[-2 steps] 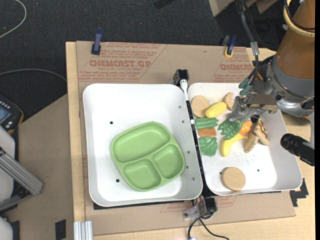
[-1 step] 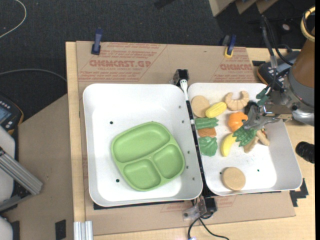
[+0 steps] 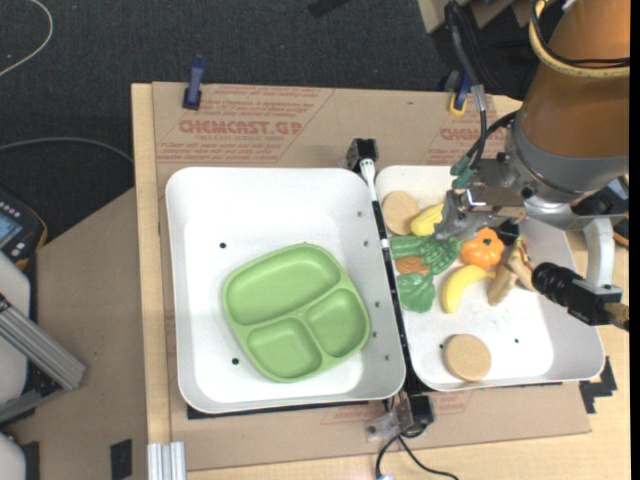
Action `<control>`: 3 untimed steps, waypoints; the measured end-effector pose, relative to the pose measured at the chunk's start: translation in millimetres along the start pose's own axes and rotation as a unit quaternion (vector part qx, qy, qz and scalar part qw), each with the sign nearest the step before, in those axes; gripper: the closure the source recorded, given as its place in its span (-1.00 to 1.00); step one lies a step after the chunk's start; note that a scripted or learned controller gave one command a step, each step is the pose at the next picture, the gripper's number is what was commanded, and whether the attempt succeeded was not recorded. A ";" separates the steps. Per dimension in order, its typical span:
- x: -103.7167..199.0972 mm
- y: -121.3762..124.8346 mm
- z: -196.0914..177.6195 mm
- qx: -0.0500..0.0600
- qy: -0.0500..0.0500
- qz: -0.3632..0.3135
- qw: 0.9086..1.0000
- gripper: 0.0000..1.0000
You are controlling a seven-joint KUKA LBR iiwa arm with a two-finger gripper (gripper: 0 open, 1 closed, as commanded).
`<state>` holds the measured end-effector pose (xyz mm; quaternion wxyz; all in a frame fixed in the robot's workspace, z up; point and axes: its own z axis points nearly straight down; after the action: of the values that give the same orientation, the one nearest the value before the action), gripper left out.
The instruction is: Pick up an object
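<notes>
My gripper [image 3: 456, 220] hangs low over the back left part of the right bin [image 3: 560, 353], among a cluster of toy foods. Just left of it lies a small yellow piece [image 3: 428, 220], and a tan round piece [image 3: 400, 208] rests beyond that. An orange fruit [image 3: 482, 250] sits right beside the gripper's tip. Green leafy pieces [image 3: 420, 266] lie in front of it by the bin's left wall. A yellow banana [image 3: 459, 287] and a brown piece [image 3: 503, 279] lie a little nearer. I see nothing lifted off the bin floor.
A tan disc [image 3: 467, 358] lies alone near the right bin's front. The left bin [image 3: 200, 218] holds a green divided plate [image 3: 295, 311]. The arm's grey and orange body [image 3: 580, 88] looms over the right bin's back right corner.
</notes>
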<state>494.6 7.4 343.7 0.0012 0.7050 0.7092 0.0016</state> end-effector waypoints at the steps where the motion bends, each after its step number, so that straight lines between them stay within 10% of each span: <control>1: -27.2 -15.5 -9.7 0.000 -0.001 0.004 1.000 1.00; 2: 23.5 -13.8 -95.4 -0.004 0.001 0.000 1.000 1.00; 3: -34.7 -8.6 26.8 0.006 -0.001 0.006 1.000 1.00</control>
<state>486.3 -27.3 316.9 -0.0030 0.7092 0.7050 -0.0034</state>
